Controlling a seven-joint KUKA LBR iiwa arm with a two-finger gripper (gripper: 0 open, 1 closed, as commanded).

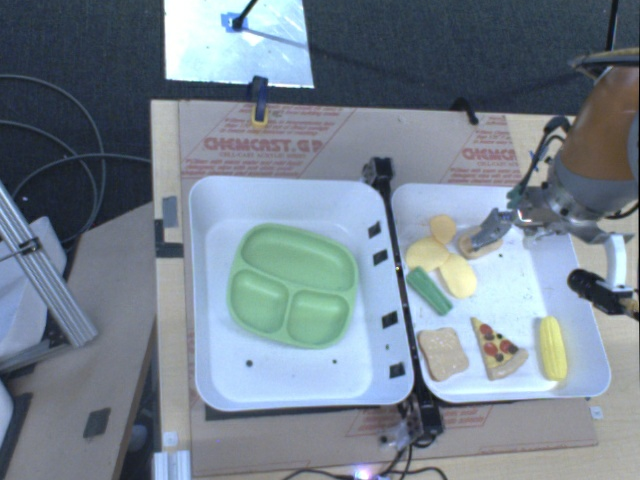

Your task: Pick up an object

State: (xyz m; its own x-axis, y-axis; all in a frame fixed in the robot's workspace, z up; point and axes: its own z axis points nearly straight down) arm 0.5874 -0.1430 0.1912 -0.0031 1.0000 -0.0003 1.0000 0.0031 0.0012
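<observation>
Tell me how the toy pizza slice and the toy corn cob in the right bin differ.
The pizza slice is a flat tan wedge with red toppings; the corn cob is a plain yellow rounded stick. The pizza slice lies nearer the bread slice; the corn cob lies nearer the bin's right wall. Both rest along the right bin's front edge.

Place: robot lab, test bench setup.
Bench: cardboard sheet (300, 138) w/ red print laid under 2 white bins (215, 298), held by a blue-yellow clamp (259, 101).
Arm: grey KUKA (600, 148), orange band, reaching in from the right.
Props: toy food, e.g. plastic pizza slice (497, 348), corn (552, 348), plus green divided plate (293, 285).
Floor: dark carpet, loose black cables (50, 168).
Extras: aluminium frame rail (40, 268) at left, shiny sheet (238, 28) up top.
</observation>
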